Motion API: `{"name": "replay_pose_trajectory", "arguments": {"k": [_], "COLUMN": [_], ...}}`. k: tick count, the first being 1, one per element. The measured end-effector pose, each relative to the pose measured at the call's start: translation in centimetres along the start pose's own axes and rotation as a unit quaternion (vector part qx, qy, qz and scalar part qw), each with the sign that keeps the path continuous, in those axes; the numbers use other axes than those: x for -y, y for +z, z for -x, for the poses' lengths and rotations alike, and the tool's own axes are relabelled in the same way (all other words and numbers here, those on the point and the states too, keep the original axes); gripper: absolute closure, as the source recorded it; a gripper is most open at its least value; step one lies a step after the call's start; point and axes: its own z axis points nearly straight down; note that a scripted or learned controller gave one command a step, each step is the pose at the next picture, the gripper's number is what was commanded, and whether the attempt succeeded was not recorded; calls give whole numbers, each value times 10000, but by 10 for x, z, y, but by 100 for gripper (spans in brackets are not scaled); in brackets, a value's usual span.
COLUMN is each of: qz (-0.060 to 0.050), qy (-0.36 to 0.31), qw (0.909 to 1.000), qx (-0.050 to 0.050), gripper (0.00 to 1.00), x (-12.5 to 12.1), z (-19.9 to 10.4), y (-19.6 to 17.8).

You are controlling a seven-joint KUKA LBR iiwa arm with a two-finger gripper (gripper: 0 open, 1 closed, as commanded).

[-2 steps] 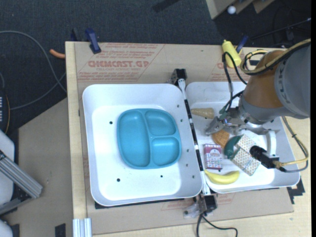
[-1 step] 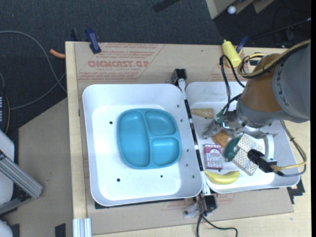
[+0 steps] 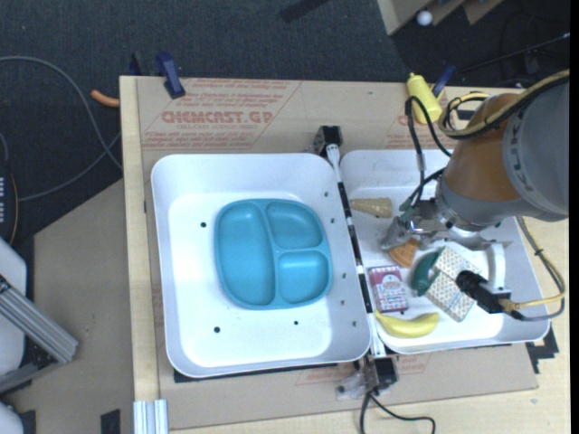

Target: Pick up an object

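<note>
Down in right bin (image 3: 380, 165), gripper (image 3: 404, 231) over clutter, grip state unclear, banana (image 3: 406, 325) nearby

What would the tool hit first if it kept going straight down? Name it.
Probably the orange item lying under the tool in the right bin, beside the tan piece. Depth is hard to judge from this slanted view.

Counted two white bins: left bin (image 3: 181, 333), right bin (image 3: 380, 163). One blue divided plate (image 3: 271, 251), one banana (image 3: 407, 325), one red card pack (image 3: 389, 288) (other small items unclear).
</note>
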Motion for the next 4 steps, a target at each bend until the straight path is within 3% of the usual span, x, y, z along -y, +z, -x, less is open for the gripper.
{"name": "replay_pose_trajectory", "arguments": {"k": [1,2,3,4], "qz": [19,4,-8,29], "qy": [-19,-15,-5,-2], "qw": [10000,10000,10000,10000], "qx": [2,6,8,25], "gripper": [100,0,0,0], "x": [-20,-19,5,16], "z": [-60,-59,-25,6], "y": [-107,-106,-90,2]}}
